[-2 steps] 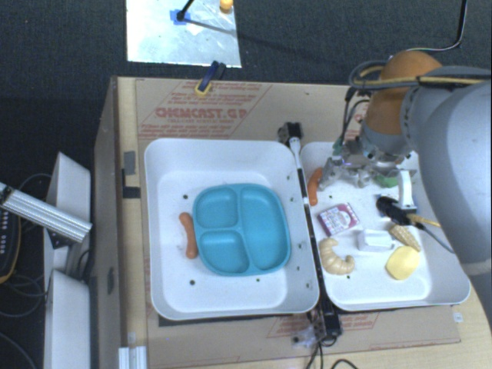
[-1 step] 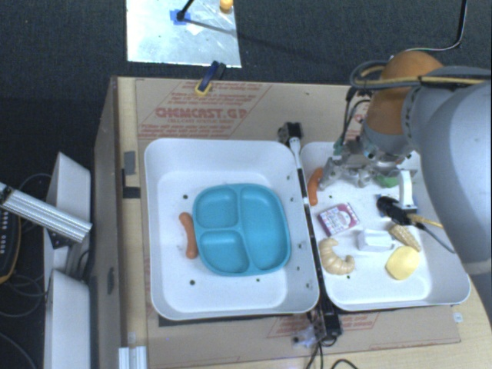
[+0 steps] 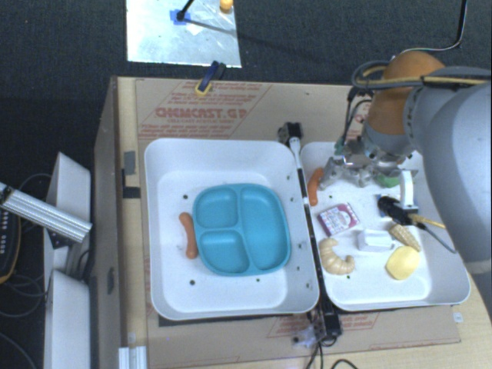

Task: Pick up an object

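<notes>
View: camera view, looking down at a slant on the tabletop (image 3: 231, 110) and its two bins
Left bin (image 3: 165, 206): holds a blue divided plate (image 3: 242, 229), with a toy frankfurter (image 3: 187, 235) lying just beside the plate's left edge
Right bin (image 3: 446, 287): holds all the other loose things, spread apart with bare white floor between most of them
Things in the right bin: an orange sausage (image 3: 314, 184) against the left wall, a pink packet (image 3: 338, 218) near the middle, a croissant (image 3: 337, 257) toward the front, a white block (image 3: 374, 241), a wafer cone (image 3: 406, 236) and a yellow lemon (image 3: 402, 263) to the right
Arm (image 3: 453, 144): reaches in from the right, with its wrist over the back of the right bin
End effector (image 3: 357, 169): low over the back part of the right bin, between the orange sausage and a green piece (image 3: 389, 179) that is partly hidden beneath it; whether it is apart or together cannot be told at this angle
Task's thing: none is singled out; the orange sausage, green piece and pink packet lie nearest
Done: the approach to the right bin looks made
Not done: nothing is seen held or raised, and every visible thing rests on a bin floor
Left: close on one thing and lift it clear, so the task seems at an early stage
</notes>
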`<move>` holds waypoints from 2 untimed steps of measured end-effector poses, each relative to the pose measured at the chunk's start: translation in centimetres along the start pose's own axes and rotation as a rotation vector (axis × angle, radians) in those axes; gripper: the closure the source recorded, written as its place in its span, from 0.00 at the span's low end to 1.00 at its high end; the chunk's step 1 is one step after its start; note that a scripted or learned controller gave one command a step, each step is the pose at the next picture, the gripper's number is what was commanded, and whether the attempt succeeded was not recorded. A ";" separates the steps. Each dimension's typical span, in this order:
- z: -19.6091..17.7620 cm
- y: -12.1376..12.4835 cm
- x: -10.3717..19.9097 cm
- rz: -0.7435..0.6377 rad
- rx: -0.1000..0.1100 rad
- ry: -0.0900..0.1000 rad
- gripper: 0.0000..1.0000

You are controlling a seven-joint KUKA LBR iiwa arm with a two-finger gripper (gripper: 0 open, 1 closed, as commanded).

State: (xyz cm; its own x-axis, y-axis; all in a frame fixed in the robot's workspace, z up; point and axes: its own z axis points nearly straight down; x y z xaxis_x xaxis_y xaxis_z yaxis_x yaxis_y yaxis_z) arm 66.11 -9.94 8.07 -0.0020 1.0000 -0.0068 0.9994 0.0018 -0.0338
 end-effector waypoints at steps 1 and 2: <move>-0.4 -0.6 -2.8 0.000 -0.035 0.005 0.00; -0.3 -2.8 -3.8 0.000 -0.036 0.006 0.00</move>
State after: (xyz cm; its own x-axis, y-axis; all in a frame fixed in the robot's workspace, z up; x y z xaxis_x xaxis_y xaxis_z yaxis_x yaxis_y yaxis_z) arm 63.28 -13.71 8.47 -0.0015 1.0000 -0.0012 1.0000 0.0015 0.0019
